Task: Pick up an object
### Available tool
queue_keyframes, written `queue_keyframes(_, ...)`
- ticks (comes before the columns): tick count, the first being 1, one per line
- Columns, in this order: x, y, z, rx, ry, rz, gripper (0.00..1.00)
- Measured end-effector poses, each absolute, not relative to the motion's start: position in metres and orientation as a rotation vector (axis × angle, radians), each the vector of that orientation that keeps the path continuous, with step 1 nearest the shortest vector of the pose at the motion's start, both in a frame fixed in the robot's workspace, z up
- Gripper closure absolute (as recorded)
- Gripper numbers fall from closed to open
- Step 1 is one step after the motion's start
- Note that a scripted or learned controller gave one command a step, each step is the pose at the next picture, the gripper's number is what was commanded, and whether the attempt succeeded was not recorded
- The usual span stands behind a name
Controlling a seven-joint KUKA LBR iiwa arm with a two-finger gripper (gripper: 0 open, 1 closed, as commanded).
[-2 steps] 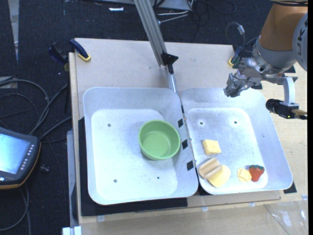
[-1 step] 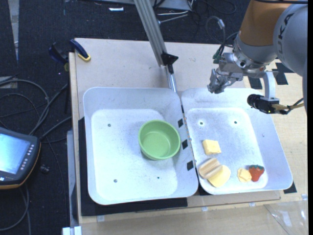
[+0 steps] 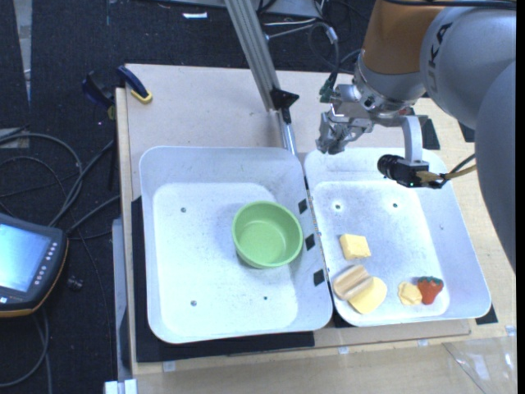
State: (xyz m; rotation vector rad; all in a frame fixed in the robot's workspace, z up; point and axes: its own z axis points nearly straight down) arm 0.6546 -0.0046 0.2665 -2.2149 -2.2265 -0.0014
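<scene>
Pale wood forms the desk (image 3: 205, 113), which sits on dark carpet strewn with cables and carries two shallow white bins side by side. Within the left bin (image 3: 164, 220), a green bowl (image 3: 267, 234) stands upright a little toward 3 o'clock of centre, close to the wall shared with the right bin (image 3: 443, 220).

Four small items gather at the 6 o'clock end of the right bin. A yellow block (image 3: 354, 245) lies alone, nearest the bin's middle. At its 6 o'clock side, a tan bread-like piece (image 3: 350, 281) touches a rounded yellow piece (image 3: 368, 295). Toward 3 o'clock of those, a small yellow lump (image 3: 409, 293) rests against a red strawberry-like item (image 3: 430, 287).

From 1 o'clock the grey arm (image 3: 467, 31) with its orange band reaches in. Its pincer (image 3: 330, 144) hangs over the 11 o'clock corner of the right bin, at the rim, well apart from the food pieces. Whether the pincer is wide or narrow, I cannot tell. A slanted metal pole (image 3: 250, 35) runs down to the bins' shared rim, and a screen pendant (image 3: 25, 261) lies on the floor at 9 o'clock.
</scene>
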Motion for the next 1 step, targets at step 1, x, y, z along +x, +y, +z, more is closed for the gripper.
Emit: queue_keyframes(1, 0.664, 0.0482, 0.2438, -2.215, -2.225, 0.001, 1.0)
